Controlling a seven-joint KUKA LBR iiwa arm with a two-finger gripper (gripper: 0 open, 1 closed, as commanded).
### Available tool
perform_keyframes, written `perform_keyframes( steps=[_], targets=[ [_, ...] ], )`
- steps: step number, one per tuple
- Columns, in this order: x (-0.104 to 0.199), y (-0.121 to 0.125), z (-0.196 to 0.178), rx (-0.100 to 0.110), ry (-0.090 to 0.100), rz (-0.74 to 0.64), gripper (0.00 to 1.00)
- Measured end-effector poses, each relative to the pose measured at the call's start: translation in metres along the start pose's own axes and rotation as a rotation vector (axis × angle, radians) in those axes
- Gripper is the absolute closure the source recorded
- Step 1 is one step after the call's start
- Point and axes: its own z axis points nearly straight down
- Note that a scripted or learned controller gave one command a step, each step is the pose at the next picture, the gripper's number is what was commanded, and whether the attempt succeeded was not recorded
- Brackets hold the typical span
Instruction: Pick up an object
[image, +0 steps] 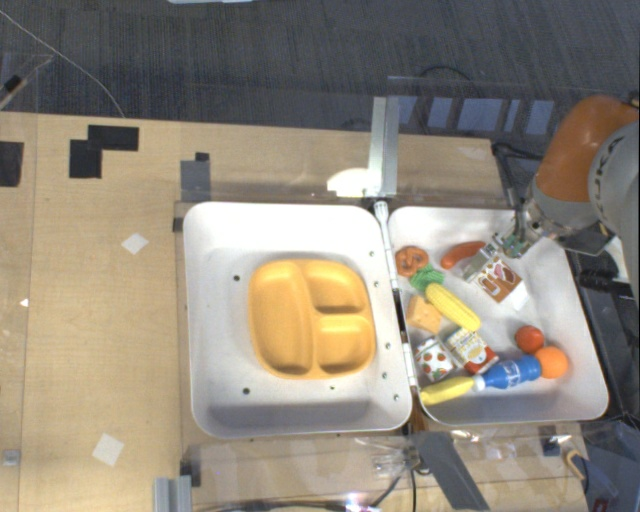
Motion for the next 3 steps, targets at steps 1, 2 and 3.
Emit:
perform_keyframes(
  steps=[1, 2, 3],
  targets=[
    [0.011, 0.020, 0.001, 0.004, 0.003, 0.307, 0.00],
    [0.011, 0.024, -0.011, -0.005, -0.003, 0.297, 1.00],
    [0.037, 0.047, -0.099, -0.006, 0.004, 0.655, 1.00]
  ],
)
